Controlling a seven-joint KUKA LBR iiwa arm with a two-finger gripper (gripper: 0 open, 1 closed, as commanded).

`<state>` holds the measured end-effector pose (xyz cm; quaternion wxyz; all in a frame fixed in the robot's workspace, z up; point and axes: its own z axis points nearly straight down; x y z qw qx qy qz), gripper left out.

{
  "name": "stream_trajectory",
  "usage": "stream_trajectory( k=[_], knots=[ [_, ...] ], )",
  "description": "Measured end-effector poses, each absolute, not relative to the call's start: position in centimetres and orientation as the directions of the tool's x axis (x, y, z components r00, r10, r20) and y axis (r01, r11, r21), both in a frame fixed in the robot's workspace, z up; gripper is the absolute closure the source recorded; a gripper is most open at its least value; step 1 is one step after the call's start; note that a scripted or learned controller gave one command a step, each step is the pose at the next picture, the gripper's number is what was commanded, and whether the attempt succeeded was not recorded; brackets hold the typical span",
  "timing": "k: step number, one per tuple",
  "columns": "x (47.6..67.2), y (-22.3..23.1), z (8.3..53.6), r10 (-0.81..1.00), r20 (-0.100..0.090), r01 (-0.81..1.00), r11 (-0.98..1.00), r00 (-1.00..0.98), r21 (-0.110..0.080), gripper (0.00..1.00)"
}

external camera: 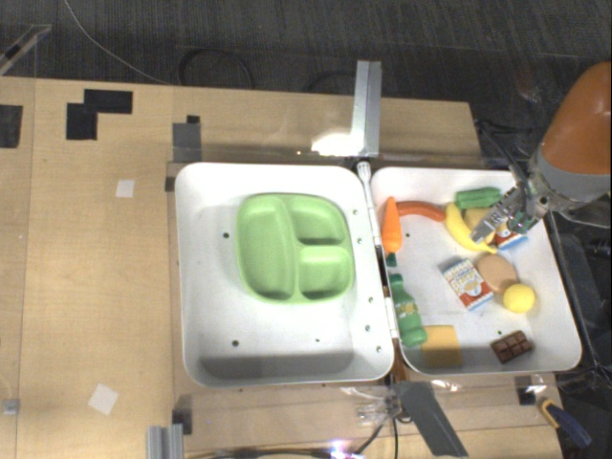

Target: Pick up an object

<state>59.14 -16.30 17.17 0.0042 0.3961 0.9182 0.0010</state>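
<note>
The right bin [564, 338] holds several toy foods. A yellow banana [462, 228] lies near its back, beside a green piece [476, 197] and a curved orange-red piece [421, 210]. My gripper [501, 222] comes in from the right and hangs low over the banana's right end, where a small blue and white item [514, 240] peeks out under it. Nothing is visibly held. In front of it lie a small printed box [465, 283], a tan rounded piece [497, 270] and a yellow lemon [518, 298].
An orange carrot [390, 223] and a green bottle [409, 316] lie along the right bin's left wall. A tan block [441, 344] and a brown chocolate bar [511, 347] sit near its front. The left bin [201, 333] holds a green divided plate [292, 247].
</note>
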Motion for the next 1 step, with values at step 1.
stream_trajectory(
  k=[1],
  knots=[
    [65.41, -4.87, 19.68, 0.660, -0.007, 0.660, 0.751, -0.751, 0.011, 1.00]
  ],
)
